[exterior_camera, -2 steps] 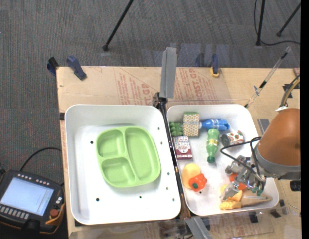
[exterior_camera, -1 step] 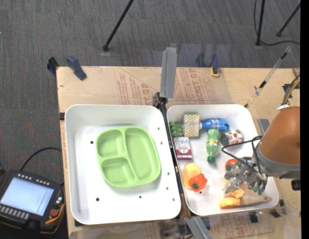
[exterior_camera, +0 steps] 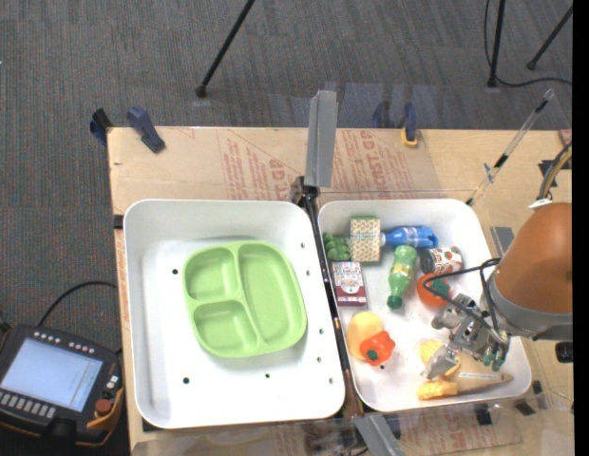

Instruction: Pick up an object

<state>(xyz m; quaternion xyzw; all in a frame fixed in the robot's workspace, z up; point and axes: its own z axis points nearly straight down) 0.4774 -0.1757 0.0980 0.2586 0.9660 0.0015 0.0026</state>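
Clutter crowds the gripper (exterior_camera: 463,342), its grip impossible to judge, so it may nudge the yellow toy (exterior_camera: 430,352) aside.

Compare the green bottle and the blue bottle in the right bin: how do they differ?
The green bottle lies lengthwise down the bin, cap toward the near side; the blue bottle lies crosswise near the far wall. The green bottle looks bigger and paler than the blue bottle. Both lie flat in the right bin, apart from the gripper.
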